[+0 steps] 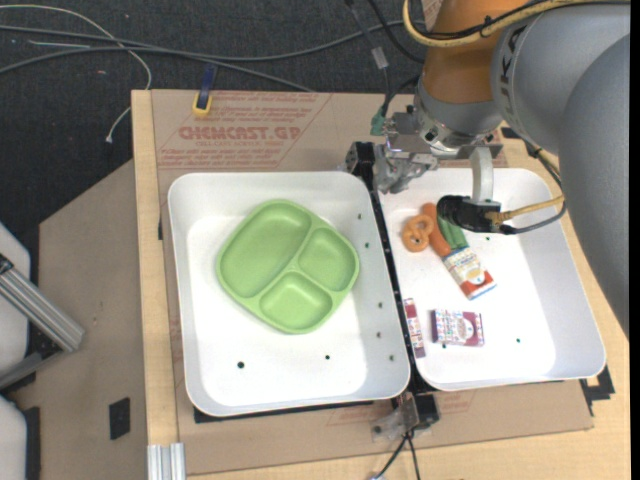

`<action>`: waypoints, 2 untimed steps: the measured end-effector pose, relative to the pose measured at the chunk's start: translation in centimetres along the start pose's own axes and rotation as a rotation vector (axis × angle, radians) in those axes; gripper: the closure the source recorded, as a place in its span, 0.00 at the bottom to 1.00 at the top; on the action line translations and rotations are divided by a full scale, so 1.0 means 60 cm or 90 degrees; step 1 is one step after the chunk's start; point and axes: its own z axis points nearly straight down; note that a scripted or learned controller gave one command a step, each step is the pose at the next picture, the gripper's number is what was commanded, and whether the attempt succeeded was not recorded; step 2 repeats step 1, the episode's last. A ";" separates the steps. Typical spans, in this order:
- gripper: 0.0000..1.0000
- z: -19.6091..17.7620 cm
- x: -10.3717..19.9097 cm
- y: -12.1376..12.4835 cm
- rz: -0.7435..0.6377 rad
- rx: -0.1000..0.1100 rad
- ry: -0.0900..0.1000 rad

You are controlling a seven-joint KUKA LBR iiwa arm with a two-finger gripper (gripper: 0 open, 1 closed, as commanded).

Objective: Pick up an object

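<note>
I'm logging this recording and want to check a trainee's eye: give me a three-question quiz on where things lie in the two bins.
1. True or false: the green plate lies in the left bin.
2. Which thing lies nearest the right bin's front edge? A) orange ring B) purple packet C) red-and-white carton
3. Fill in: the gripper hangs over the ____ corner of the right bin, beside the divide between the bins.

Key: 1 true; 2 B; 3 back left.
</note>
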 end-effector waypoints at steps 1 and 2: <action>1.00 -0.012 0.094 0.013 0.000 0.000 0.000; 1.00 -0.012 0.094 0.013 0.000 0.000 0.000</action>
